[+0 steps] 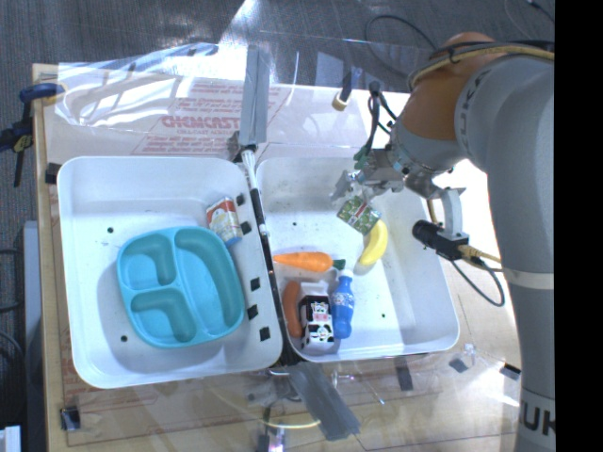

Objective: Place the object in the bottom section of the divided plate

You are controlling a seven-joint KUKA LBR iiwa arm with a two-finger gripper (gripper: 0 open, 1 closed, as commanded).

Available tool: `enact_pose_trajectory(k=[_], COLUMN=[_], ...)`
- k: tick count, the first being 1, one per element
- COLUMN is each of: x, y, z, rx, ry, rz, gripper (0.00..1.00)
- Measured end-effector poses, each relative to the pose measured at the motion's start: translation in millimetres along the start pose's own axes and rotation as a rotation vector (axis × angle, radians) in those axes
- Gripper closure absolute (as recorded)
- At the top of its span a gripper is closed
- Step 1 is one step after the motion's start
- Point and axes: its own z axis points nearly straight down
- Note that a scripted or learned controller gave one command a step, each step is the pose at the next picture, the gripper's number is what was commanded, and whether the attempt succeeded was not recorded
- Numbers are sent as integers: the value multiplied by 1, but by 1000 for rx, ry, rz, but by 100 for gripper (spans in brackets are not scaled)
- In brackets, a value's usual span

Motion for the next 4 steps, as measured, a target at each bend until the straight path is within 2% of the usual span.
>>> enact_pose_trajectory(k=[1, 2, 3, 4], x=[114, 114, 114, 142], y=[-12, 41, 41, 21], z=[-13, -102, -102, -112], rx=[2, -2, -2, 2], ry=[0, -2, -2, -1], rz=[-280, -257, -257, -134], gripper=[100, 100, 0, 0])
